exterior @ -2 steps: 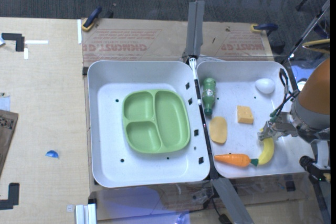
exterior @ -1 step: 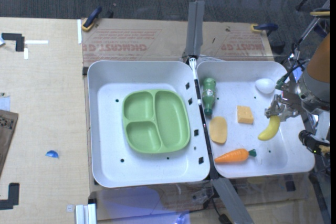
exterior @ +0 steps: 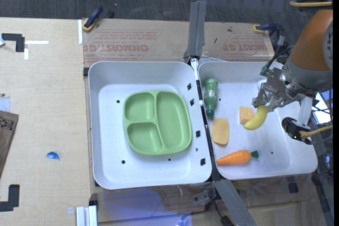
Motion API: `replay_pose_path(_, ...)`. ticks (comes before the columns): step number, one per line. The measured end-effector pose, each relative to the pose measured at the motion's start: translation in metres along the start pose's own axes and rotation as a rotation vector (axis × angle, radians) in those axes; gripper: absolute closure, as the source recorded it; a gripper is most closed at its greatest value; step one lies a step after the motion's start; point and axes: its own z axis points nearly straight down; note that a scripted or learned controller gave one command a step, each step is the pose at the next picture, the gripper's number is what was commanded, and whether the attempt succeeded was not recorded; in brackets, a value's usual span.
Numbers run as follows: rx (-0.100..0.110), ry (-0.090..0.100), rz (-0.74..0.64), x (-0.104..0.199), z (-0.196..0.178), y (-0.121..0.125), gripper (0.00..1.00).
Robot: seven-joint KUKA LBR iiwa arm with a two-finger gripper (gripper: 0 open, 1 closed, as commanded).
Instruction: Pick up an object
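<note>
Hanging from the tool (exterior: 265,104), pinched between its closed fingers, the banana (exterior: 255,119) dangles above the right bin (exterior: 275,164).

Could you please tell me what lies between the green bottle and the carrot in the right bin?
In the camera view, a flat yellow-orange piece lies between the green bottle and the carrot.

Left bin (exterior: 106,114) and right bin (exterior: 296,164): smooth white plastic, slight sheen. Green tray (exterior: 158,122): matt plastic, three compartments. Banana (exterior: 256,119), carrot (exterior: 234,157), green bottle (exterior: 211,96): glossy plastic-looking toys. Bench top (exterior: 42,114): pale wood, matt. Cardboard (exterior: 137,42) behind bins: brown, dull, printed. Gripper (exterior: 267,99): grey metal.
</note>
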Motion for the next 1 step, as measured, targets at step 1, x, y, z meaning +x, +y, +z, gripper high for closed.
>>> replay_pose_path(1, 0.0, -0.001, 0.01, 0.0446, -0.0208, 0.0234, 1.0)
